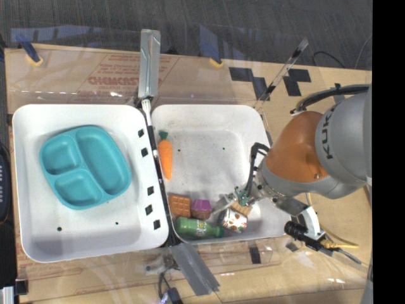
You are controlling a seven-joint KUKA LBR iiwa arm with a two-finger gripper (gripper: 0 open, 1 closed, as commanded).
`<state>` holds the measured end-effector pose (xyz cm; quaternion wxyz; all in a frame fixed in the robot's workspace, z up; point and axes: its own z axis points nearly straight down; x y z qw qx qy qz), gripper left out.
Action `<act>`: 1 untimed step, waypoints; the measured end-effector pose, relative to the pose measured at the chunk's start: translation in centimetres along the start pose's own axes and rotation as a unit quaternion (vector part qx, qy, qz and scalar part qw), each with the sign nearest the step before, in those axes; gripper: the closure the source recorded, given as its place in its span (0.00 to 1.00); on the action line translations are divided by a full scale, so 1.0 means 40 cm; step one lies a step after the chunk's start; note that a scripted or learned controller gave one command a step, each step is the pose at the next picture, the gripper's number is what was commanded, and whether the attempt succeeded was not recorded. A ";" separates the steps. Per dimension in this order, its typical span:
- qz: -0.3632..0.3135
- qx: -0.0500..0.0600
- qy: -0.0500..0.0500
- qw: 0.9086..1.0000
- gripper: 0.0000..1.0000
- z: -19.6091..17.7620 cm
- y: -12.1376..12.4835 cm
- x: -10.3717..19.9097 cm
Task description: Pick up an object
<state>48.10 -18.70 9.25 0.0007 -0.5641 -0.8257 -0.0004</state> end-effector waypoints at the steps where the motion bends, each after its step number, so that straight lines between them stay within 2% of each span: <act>1: -0.003 -0.001 -0.001 1.000 1.00 -0.027 0.003 -0.002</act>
